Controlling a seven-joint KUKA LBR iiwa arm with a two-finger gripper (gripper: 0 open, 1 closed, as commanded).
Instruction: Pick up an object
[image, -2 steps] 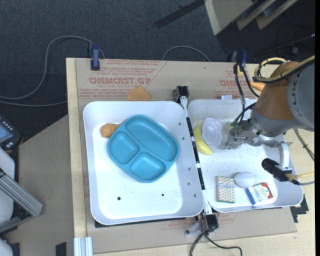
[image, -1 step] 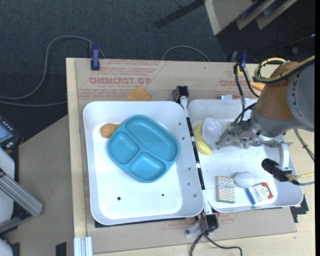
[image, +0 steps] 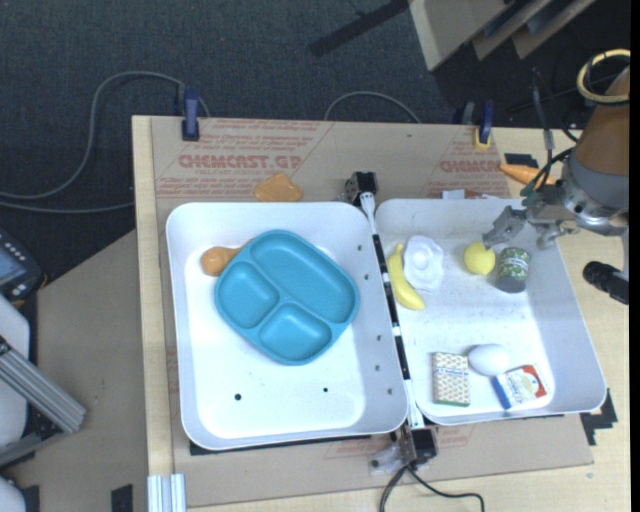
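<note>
My gripper (image: 522, 234) hangs over the far right part of the right bin (image: 570, 330), its fingers spread open with nothing between them. Just below it in the view stands a small dark round can (image: 512, 271). A yellow lemon-like ball (image: 479, 259) lies touching the can's left side. Further left sit a white crumpled object (image: 423, 262) and a banana (image: 402, 281). Near the bin's front lie a patterned small box (image: 451, 378), a white egg-shaped object (image: 488, 358) and a red, white and blue packet (image: 520, 386).
The left bin (image: 200, 380) holds a blue divided plate (image: 286, 296) and an orange round object (image: 215, 260) at its far left. An orange piece (image: 278, 187) lies on the board behind the bins. Clamps and cables stand at the board's far edge.
</note>
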